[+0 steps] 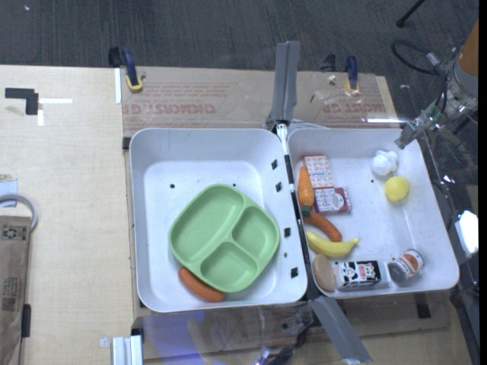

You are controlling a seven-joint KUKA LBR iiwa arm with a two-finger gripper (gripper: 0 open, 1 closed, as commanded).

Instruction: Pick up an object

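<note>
Nearest the lens, a small can (405, 265) and milk carton (358, 274) lie well below the gripper (417, 130); closer up, the yellow ball (396, 188) and white lump (385, 161) sit just beside it; jaw state I cannot tell; approach stage, needing descent over one.

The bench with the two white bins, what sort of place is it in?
Probably a robotics lab: a robot arm reaches in, toy food such as a banana fills one bin, and clamps hold the boards.

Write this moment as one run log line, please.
gripper: over right bin's far right corner | holds: nothing seen | nearest: white ball, yellow ball
</note>
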